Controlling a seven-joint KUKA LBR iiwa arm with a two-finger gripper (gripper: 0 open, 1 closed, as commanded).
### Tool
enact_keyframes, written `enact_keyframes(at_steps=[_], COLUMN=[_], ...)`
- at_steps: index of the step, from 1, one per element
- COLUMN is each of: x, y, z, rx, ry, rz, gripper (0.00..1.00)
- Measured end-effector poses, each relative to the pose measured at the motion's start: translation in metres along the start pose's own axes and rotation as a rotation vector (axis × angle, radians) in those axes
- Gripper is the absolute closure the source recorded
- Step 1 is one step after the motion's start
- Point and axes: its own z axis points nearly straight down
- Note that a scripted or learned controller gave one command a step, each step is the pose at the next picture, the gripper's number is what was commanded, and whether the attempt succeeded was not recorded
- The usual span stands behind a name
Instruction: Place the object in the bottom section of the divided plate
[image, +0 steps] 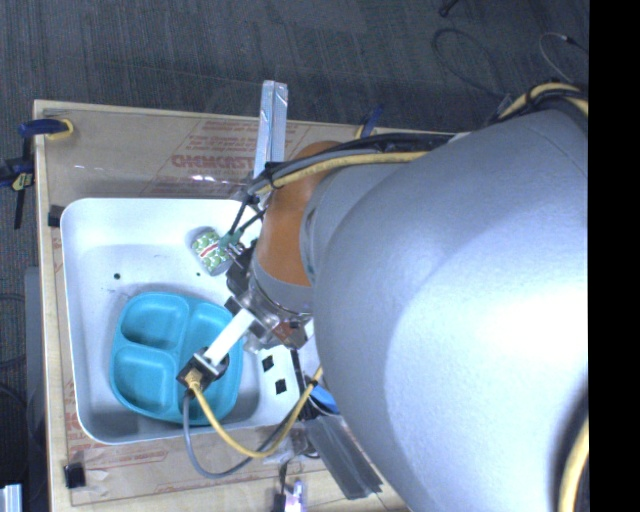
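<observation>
bench (130, 150): tan, worn | white bin (85, 240) | floor (150, 40): dark carpet

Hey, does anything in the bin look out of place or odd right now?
One thing: a small green and white object lies on the white bin floor above the blue divided plate, not in any of its sections. The plate itself looks flat and undamaged.
</observation>
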Motion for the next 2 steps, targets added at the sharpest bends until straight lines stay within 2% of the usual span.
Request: enact_keyframes(at_steps=[1, 2], x=[0.043, 0.045], y=[0.01, -0.06], z=[-0.187, 0.001], rx=[-0.002, -0.001], ry=[0.003, -0.001], rz=[-0.083, -0.109], gripper=[1.0, 1.0])
